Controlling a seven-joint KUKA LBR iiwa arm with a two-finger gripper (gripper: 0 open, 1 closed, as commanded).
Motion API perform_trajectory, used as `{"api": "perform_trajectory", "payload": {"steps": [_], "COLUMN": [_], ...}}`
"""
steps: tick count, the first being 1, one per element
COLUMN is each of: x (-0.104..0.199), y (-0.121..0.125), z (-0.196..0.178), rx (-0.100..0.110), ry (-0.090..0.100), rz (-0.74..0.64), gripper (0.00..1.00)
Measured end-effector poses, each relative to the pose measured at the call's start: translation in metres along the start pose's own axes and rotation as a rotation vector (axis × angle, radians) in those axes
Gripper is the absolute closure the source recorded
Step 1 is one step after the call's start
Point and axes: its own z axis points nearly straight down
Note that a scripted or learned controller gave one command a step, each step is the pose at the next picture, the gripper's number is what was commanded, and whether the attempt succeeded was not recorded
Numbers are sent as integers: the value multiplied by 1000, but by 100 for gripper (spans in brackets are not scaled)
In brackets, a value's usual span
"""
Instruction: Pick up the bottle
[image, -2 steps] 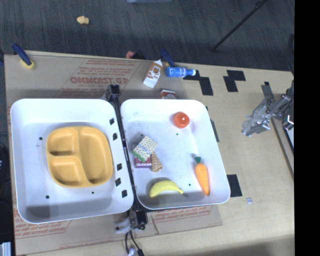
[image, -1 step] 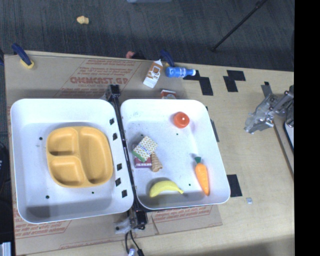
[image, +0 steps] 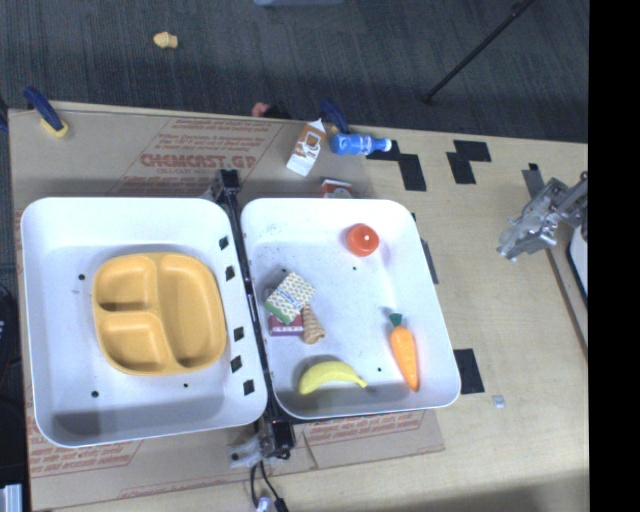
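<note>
Nothing of the pick is done yet. Nearest me, in the right bin (image: 430, 300), lie a banana (image: 330, 377), a carrot (image: 403, 355), a small carton (image: 288, 297) and a tomato (image: 362, 238); the left bin (image: 40, 300) carries a yellow divided plate (image: 158, 311). The hand (image: 528, 228) hangs over bare table near the right edge, grasping nothing; whether its grip is released I cannot tell. The blue bottle (image: 357, 145) lies on its side at the table's far edge, outside both bins, a milk carton (image: 306, 148) just beside it. I'd judge the way across clear, though that edge leaves little room behind
</note>
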Motion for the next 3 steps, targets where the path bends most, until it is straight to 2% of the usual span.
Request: {"api": "perform_trajectory", "payload": {"steps": [2,3], "x": [0,0], "y": [0,0], "z": [-9,-9], "rx": [0,0], "ry": [-1,-1], "rz": [0,1], "gripper": [100,0]}}
